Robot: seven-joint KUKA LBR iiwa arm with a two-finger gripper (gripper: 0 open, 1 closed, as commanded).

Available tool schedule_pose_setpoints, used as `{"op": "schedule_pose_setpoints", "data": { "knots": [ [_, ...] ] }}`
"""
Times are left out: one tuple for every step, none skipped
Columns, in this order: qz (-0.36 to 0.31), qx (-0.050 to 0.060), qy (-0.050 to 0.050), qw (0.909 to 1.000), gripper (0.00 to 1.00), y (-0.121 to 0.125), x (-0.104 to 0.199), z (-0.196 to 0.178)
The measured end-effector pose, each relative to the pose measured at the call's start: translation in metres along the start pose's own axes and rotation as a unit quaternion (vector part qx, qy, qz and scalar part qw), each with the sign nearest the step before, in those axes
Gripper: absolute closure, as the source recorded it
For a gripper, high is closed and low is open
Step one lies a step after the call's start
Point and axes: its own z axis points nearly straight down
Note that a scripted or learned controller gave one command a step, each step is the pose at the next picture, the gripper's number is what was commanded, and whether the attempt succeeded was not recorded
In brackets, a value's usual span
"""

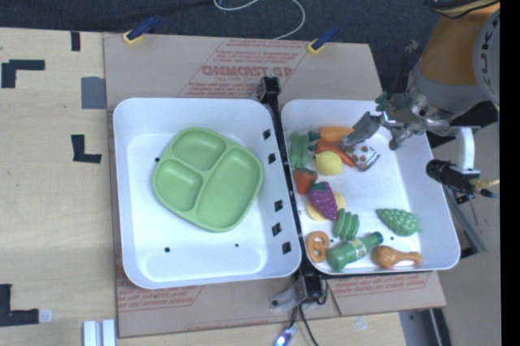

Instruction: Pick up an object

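Jaws hang open above the right bin (439,206), their two grey fingers (356,133) spread apart with nothing between them. The gripper (375,135) sits at the upper part of that bin, reaching in from the arm (459,52) on the right. Just below and to the left of the fingertips lies a yellow lemon (329,163), close to the gripper but not touching it as far as can be seen. An orange carrot (335,132) lies just left of the fingers, and a small red piece beside the lemon is too small to name. Farther from the gripper, toward the near edge of the bin, lie purple grapes (321,200), a green bottle (351,250), a pretzel (316,244), a green leafy piece (397,221) and a chicken drumstick (395,257). Well to the left of the gripper, the left bin (134,239) holds a green divided plate (208,178).
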Motion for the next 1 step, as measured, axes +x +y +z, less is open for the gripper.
{"op": "schedule_pose_setpoints", "data": {
  "knots": [
    [0.000, -0.006, -0.002, 1.0000, 0.00, 0.0019, -0.0137, -0.1119]
  ]
}}
